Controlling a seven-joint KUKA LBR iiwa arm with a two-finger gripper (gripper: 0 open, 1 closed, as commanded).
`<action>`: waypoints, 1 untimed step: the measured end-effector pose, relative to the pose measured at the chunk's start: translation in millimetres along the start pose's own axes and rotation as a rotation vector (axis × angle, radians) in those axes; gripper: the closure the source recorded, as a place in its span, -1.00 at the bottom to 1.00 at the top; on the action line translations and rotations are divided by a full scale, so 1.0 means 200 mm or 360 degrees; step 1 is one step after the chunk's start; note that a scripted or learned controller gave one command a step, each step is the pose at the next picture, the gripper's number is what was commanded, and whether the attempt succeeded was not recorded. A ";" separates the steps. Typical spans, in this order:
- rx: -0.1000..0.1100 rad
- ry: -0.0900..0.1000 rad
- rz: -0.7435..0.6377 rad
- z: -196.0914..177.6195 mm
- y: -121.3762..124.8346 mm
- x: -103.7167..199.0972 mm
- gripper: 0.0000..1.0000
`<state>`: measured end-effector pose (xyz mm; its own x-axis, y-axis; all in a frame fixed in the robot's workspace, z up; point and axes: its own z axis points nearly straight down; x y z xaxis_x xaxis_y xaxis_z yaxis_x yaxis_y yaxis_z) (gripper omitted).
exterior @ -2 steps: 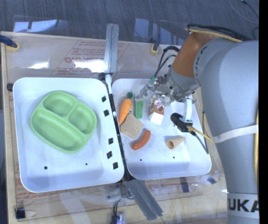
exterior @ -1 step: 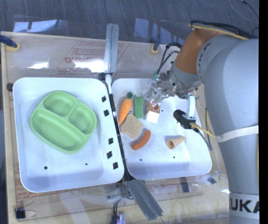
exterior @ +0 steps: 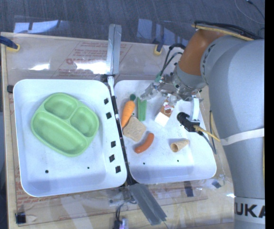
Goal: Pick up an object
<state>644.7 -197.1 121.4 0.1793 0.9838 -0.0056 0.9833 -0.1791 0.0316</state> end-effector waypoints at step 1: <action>-0.0004 0.0001 -0.0036 0.06 -0.15 -0.04 -1.00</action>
<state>613.4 -200.1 107.6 0.1573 0.9875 -0.0057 0.9870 -0.1570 0.0341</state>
